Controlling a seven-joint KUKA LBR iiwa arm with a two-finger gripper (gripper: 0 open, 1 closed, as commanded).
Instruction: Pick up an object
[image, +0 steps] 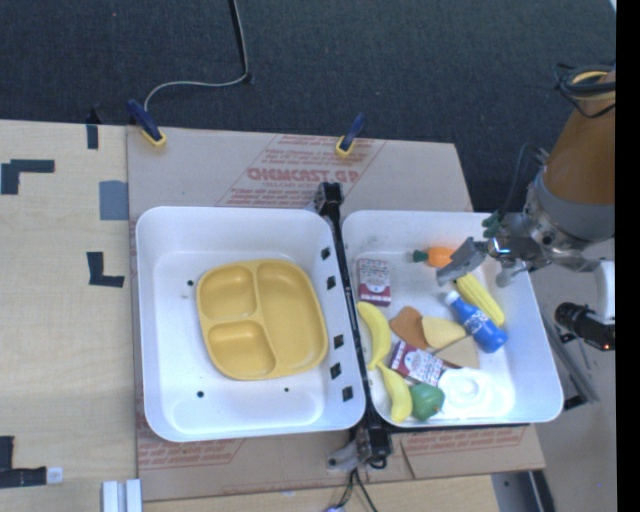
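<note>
Plastic toy food lay heaped in the right-hand bin (540, 395), and we could not tell which piece was the target: a small carrot (436, 257) near the far wall, a yellow corn cob (480, 300) lying against a blue bottle (478, 322), a red-and-white carton (374, 280), a long banana (378, 335), tan wedges (440, 335), a dark red packet (416, 364) and a green pepper (426, 402) near the front. We saw the gripper (466, 262) hanging over the far right part of that bin, just beside the carrot and above the corn cob, with nothing visibly between its jaws; whether the jaws stood apart or together we could not tell. The left-hand bin (160, 330) carried a yellow divided tray (263, 318). Both bins sat on a cardboard sheet (200, 170) clipped to the wooden worktop (50, 290).
</note>
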